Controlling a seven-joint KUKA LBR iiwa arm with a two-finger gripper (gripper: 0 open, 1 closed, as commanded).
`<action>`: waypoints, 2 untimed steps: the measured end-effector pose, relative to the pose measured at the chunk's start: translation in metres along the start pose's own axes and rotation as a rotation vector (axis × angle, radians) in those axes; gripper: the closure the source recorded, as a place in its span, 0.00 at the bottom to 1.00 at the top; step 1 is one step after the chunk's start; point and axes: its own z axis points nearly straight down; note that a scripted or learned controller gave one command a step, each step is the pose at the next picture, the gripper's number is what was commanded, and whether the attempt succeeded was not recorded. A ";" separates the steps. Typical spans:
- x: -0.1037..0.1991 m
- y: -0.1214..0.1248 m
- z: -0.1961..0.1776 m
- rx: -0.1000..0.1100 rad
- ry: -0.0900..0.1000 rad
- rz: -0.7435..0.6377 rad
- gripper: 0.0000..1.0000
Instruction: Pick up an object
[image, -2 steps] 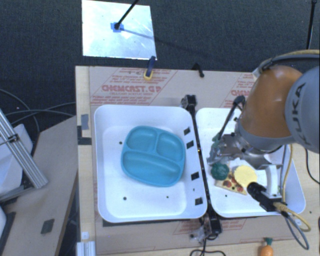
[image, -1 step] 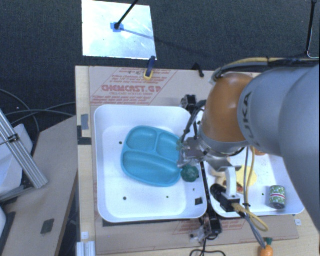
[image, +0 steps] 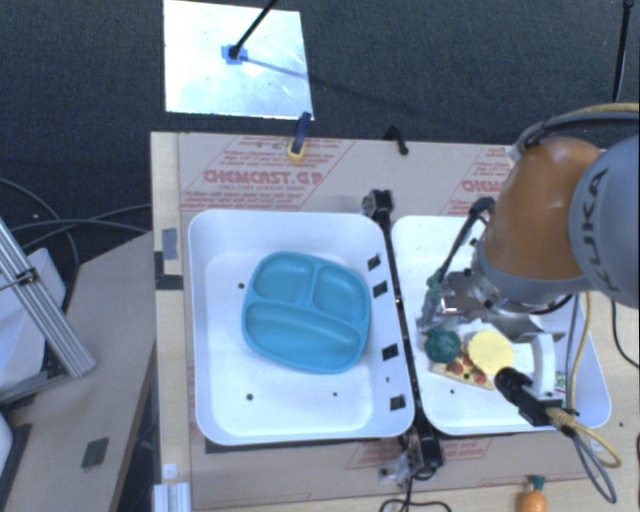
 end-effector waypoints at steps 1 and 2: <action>0.071 -0.002 0.055 0.008 0.004 -0.014 1.00; 0.145 0.012 0.061 0.002 0.005 -0.016 1.00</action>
